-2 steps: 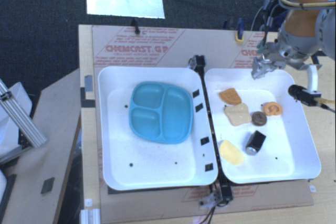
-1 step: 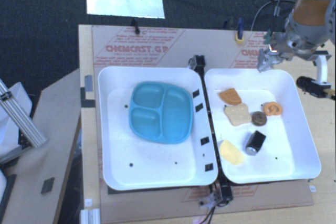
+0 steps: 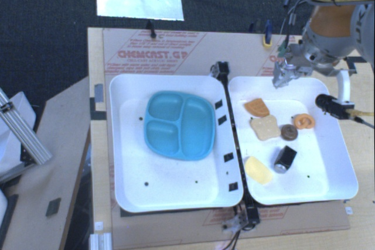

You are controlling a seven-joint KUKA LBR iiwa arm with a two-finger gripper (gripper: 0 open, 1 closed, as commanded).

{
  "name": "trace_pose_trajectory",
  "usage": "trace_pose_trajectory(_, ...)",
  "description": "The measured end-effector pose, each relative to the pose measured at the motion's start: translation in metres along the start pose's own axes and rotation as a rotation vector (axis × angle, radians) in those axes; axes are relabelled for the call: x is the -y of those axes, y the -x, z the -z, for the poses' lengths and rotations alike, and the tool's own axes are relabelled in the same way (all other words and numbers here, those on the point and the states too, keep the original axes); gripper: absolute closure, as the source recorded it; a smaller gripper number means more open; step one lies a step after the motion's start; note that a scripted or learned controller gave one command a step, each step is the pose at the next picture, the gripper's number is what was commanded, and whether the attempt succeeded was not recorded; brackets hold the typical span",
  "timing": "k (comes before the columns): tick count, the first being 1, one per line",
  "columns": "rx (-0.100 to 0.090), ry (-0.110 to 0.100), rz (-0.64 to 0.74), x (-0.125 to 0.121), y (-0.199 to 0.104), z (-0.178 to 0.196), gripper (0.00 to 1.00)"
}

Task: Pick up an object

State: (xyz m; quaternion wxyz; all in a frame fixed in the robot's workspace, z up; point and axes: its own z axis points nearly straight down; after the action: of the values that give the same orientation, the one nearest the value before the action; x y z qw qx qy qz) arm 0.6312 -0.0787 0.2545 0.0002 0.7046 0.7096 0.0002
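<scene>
So the gripper (image 3: pixel 282 80) hangs over the upper edge of the right bin (image 3: pixel 334 184), top right of frame; can't tell how its jaws stand. Under it sit an orange piece (image 3: pixel 256 107), beige toast-like slab (image 3: pixel 265 127), brown disc (image 3: pixel 289 132), orange ring (image 3: pixel 303 121), black can (image 3: pixel 285 158) and yellow lump (image 3: pixel 258 170). The left bin (image 3: pixel 132 184) holds a blue divided plate (image 3: pixel 179 125).

Grey arm (image 3: pixel 343 6) w/ orange band enters from upper right, wrist angled down-left. Gripper (image 3: pixel 283 78) points downward at the arm's low end, its small metal tip hanging free, nothing seen betw. it.
</scene>
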Motion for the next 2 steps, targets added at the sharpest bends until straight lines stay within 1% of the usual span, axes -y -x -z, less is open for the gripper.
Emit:
trace_pose_trajectory(1, 0.0, -0.001, 0.0, 0.019, -0.042, 0.002, 1.0)
trace_pose_trajectory(2, 0.0, -0.002, 0.0, 0.036, -0.084, -0.012, 1.0)
